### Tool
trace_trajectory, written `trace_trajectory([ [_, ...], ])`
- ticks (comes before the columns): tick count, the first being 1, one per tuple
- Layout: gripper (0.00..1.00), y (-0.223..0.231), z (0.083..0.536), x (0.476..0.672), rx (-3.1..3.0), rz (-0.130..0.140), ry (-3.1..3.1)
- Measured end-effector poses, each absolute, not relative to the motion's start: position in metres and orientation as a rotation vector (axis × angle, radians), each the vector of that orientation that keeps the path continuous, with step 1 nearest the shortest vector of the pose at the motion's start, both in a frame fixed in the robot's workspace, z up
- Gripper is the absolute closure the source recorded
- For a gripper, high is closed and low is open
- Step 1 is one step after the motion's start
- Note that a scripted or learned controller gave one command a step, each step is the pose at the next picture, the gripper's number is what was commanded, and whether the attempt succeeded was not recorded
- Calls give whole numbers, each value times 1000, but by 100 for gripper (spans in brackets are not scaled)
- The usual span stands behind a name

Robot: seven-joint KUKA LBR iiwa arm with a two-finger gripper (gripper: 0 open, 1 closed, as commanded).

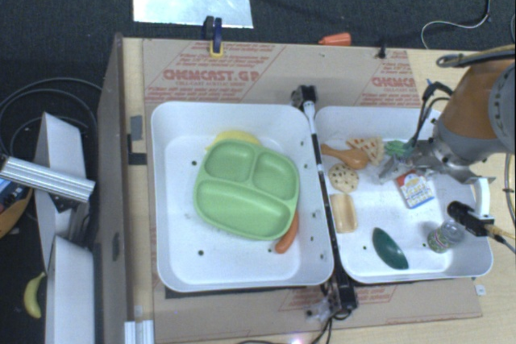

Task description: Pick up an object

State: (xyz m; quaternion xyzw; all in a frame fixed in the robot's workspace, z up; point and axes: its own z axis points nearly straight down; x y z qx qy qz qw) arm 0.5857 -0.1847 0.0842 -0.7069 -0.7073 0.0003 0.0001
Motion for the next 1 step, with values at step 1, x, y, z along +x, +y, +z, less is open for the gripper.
trace_trajectory([
  [1, 100, -185, 96, 588, -2223, -4, -2227],
])
